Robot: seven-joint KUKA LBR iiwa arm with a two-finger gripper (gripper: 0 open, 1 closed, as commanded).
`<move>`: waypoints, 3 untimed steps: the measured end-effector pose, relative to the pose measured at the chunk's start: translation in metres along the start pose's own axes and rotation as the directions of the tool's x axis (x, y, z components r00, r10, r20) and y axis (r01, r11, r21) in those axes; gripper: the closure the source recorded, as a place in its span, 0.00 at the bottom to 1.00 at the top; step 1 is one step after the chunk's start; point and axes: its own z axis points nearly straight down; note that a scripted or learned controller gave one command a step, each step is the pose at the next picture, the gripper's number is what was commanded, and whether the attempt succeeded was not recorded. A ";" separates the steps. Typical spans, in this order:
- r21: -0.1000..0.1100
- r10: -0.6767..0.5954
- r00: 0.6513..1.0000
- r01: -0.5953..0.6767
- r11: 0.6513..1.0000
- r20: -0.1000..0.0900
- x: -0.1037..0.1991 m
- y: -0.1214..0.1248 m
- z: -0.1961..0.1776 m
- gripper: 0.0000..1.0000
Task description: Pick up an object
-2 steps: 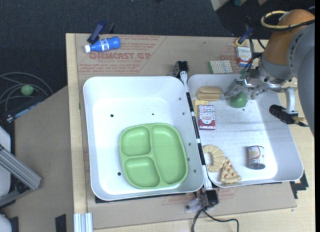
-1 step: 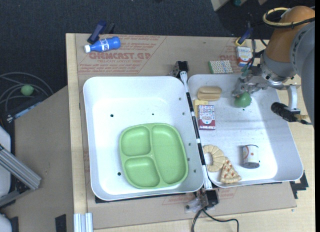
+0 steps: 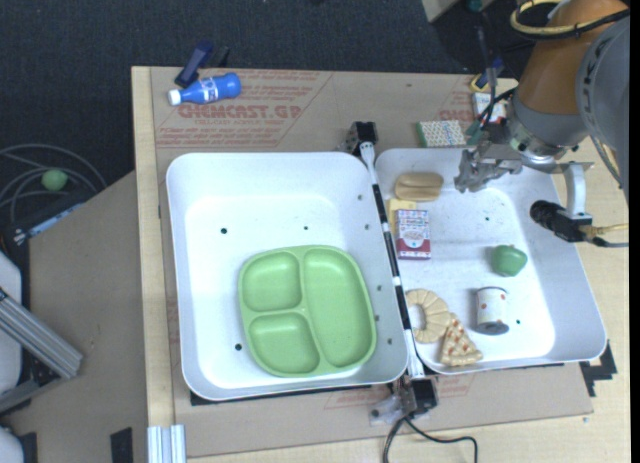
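The end effector [image 3: 478, 173] hangs over the far part of the right bin [image 3: 560, 336], just right of the bread roll [image 3: 417, 186]; its state cannot be told. A red carton [image 3: 412, 232] lies just nearer than the roll, a green ball [image 3: 508, 260] further right.

Red block lettering runs across the brown cardboard sheet [image 3: 300, 101] on the desk, above the left bin; it looks like "CHEMCAST GP", partly covered. The small red packet [image 3: 412, 232] carries print too small to read.
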 end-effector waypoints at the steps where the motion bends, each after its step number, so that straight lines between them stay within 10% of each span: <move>1: 0.003 0.002 1.000 -0.002 1.000 0.000 -0.001 -0.001 0.002 0.00; 2: 0.006 0.005 1.000 -0.005 1.000 0.001 -0.058 -0.078 0.069 0.00; 3: 0.000 0.004 1.000 -0.004 1.000 0.001 -0.057 -0.076 0.058 1.00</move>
